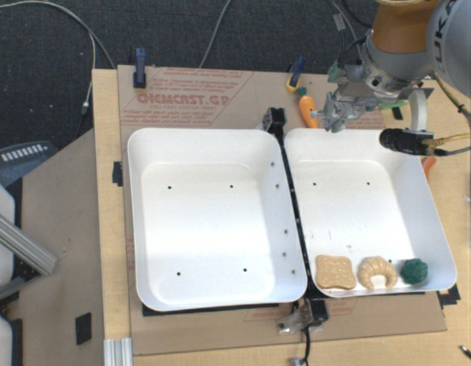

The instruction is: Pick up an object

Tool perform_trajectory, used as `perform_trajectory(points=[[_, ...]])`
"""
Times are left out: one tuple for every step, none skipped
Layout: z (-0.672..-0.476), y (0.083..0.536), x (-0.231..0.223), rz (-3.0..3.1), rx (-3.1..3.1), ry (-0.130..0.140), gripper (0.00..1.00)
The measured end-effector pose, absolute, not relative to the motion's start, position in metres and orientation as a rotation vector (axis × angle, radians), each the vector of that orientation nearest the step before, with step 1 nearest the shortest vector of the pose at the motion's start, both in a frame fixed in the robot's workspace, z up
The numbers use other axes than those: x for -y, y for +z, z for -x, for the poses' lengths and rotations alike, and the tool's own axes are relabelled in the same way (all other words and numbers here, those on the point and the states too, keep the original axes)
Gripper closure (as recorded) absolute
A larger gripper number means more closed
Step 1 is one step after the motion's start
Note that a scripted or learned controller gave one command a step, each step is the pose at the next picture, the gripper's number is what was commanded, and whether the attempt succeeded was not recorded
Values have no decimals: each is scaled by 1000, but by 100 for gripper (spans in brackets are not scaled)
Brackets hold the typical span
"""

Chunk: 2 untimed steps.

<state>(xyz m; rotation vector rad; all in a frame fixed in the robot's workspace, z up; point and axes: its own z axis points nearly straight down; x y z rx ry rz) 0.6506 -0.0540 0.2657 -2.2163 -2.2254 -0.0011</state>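
Three small objects lie in a row along the near wall of the right bin (418, 204): a tan toast-like slice (334, 272), a pale croissant-shaped piece (377, 272) and a dark green ball (414, 271). My gripper (338, 117) hangs above the far rim of the right bin, high over the bench and well away from all three objects. Nothing is between its fingers that I can make out.
The left bin (144, 204) stands beside the right one, a black divider (289, 204) between them. An orange-handled tool (306, 110) lies on the board behind the bins. Clamps (139, 65) and cables sit at the bench's far edge.
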Motion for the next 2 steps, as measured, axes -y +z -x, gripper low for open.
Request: perform_trajectory(points=[[-656,264,5,2216,2226,-2,100],[-659,261,-42,2216,2226,-2,100]])
